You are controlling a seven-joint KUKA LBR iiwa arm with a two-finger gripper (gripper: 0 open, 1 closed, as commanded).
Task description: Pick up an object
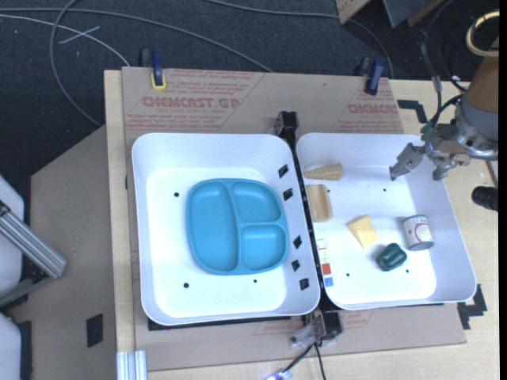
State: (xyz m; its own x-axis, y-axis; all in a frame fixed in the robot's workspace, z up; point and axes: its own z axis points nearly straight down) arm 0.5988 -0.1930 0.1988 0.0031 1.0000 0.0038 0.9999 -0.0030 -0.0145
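Several small objects lie in the right bin (444,212): a pale tan piece (323,171) at the back left, a tan block (318,203) beside the divider, a yellow wedge (364,230) in the middle, a small white can (417,232) on its side, and a dark green lump (390,256) in front of the can. My gripper (421,165) hangs over the bin's back right corner, well behind the can. Its fingers are spread open with nothing between them.
The left bin (158,180) holds a blue divided plate (238,225). A black divider with clips (295,212) runs between the bins. A small red-and-blue strip (325,264) lies at the right bin's front left. Clamps (158,76) and cables sit behind the board.
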